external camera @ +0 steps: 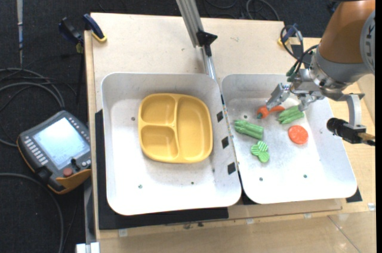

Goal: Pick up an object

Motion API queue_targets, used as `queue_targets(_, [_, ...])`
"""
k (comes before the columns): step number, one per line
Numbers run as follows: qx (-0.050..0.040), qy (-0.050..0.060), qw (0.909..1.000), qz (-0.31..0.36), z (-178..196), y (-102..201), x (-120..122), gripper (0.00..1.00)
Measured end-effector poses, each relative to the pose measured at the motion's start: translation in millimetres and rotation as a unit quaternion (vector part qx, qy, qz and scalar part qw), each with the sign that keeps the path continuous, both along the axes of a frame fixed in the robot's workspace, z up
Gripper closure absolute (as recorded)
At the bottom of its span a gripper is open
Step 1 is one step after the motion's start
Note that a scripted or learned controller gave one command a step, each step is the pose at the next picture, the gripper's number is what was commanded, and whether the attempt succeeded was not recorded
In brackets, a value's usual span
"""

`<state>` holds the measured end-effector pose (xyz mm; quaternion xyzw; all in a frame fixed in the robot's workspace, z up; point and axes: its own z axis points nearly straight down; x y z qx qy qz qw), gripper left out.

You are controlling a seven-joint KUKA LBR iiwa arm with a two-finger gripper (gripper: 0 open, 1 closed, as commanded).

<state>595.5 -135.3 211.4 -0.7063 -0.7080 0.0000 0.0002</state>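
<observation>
Toy carrot: orange, lying in the right bin, upper part, beside a green pod. Pincer: open, fingers spread just above both. Advice: centre over the carrot alone, descend straight, close fully before lifting. Nearby: orange disc, green pieces. Left bin: yellow divided plate.

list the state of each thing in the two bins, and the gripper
yellow tray: upright, lying flat in the left bin, compartments bare
gripper: low over the right bin, above the orange carrot
green pieces: lying loose on the right bin's floor
orange-red slice: lying flat, apart from the others
</observation>
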Motion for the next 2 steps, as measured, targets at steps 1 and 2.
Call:
queue_targets(1, [0.0002, 0.0, 1.0, 0.0, 0, 0, 0, 0.0])
queue_targets(2, [0.0, 0.002, 1.0, 0.0, -45, 4, 4, 0.0])
